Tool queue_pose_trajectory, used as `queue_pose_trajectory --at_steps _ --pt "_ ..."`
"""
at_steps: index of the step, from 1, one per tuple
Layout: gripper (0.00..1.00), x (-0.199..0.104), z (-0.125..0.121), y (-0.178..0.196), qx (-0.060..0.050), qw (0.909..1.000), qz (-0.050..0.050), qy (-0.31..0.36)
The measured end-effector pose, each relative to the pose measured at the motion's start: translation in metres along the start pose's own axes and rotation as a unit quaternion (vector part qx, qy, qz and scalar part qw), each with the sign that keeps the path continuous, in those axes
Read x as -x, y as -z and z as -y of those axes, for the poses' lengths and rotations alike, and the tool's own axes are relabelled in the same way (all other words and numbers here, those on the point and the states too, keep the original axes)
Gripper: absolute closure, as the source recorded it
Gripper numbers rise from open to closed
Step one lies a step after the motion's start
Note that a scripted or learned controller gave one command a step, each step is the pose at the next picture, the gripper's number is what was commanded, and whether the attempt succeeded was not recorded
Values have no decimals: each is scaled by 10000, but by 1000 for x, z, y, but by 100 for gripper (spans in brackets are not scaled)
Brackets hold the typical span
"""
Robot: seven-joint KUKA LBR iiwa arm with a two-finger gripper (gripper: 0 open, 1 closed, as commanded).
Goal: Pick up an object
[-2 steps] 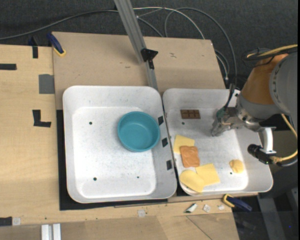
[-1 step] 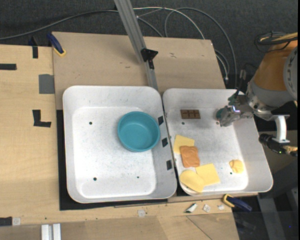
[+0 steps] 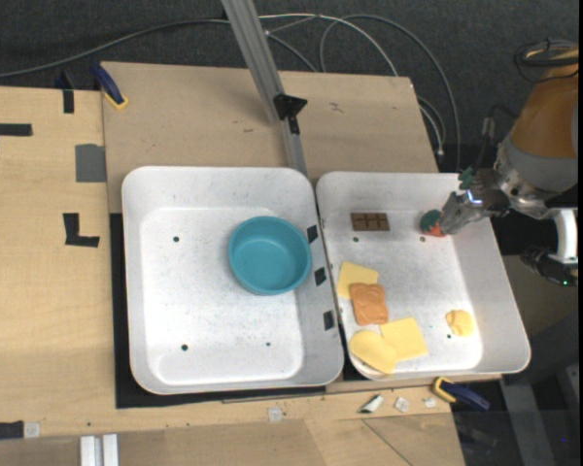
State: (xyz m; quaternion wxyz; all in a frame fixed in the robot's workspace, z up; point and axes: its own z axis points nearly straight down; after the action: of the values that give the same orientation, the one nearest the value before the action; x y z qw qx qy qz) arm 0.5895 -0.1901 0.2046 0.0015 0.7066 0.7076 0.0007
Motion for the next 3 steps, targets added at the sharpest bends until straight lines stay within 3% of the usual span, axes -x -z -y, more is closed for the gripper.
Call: queue_pose_trajectory --at_steps 2,3 --pt "100 0 -1 96 9 10000 3 3" --pt "100 -54 -5 75 -27 10000 -10 21"
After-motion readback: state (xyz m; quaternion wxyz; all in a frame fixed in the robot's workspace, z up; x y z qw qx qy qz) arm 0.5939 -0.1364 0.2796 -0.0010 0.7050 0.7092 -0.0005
